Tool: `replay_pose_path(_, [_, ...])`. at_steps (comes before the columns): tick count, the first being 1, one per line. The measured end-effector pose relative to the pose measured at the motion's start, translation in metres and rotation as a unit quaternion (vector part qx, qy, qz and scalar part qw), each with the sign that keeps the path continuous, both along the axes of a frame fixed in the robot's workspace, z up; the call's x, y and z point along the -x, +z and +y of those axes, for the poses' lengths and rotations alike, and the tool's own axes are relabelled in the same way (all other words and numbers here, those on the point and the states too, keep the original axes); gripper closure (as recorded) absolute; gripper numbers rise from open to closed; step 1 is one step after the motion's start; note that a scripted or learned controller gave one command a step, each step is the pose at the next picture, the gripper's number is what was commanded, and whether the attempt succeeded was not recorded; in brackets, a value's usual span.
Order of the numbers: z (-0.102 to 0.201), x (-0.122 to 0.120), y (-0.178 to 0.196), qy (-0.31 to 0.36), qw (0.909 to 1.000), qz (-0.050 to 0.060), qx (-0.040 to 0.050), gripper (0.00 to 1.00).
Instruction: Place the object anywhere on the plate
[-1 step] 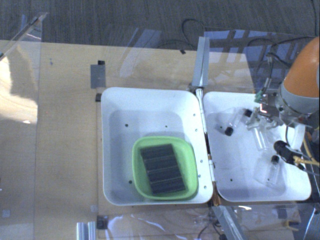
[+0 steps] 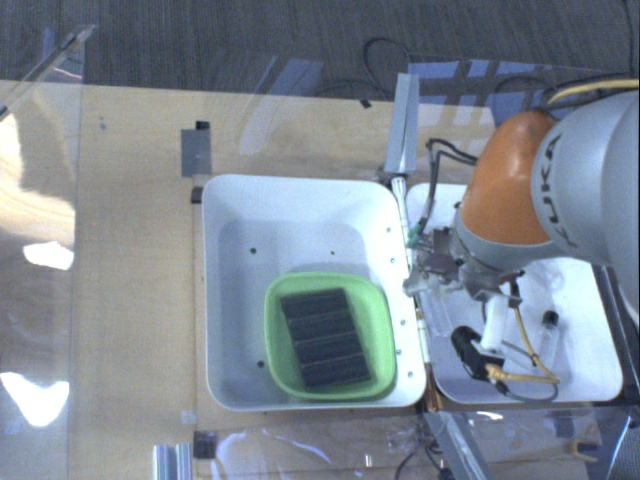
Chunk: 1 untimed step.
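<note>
Arm: reached in from the right, with the wrist over the inner edge of the right bin, close to the wall it shares with the left bin
Claw: sat under the wrist, just beside that shared wall; whether it was open or closed could not be told, and nothing was seen held in it
Block: dark and ridged, lay flat on the plate, long side slantwise, well inside the rim
Plate: green, in the near right corner of the left bin, close against the bin wall
Step in hand: judged to be withdrawal, since the block rested on the plate apart from the claw
How to do it well: rise straight up before any sideways travel, and keep clear of the shared wall and the plate rim so that nothing is dragged or tipped
Progress: judged complete or nearly so, provided the block is the object meant
Hidden: the claw's working end was covered by the wrist and its fittings; the arm was cut off at the right edge
Hard to make out: whether the block was one ridged piece or several bars side by side; a small mark on the right bin's floor was too small to identify
Desk: pale wood, with glare at the left
</note>
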<state>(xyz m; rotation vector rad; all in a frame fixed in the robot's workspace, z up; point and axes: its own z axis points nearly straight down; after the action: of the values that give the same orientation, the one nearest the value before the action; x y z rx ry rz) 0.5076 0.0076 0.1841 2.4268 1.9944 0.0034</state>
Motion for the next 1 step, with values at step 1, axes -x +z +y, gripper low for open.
replay_pose_path(1, [-0.0004,-0.0001,0.0002,-0.001,1.0000,0.000,0.0000,0.00])
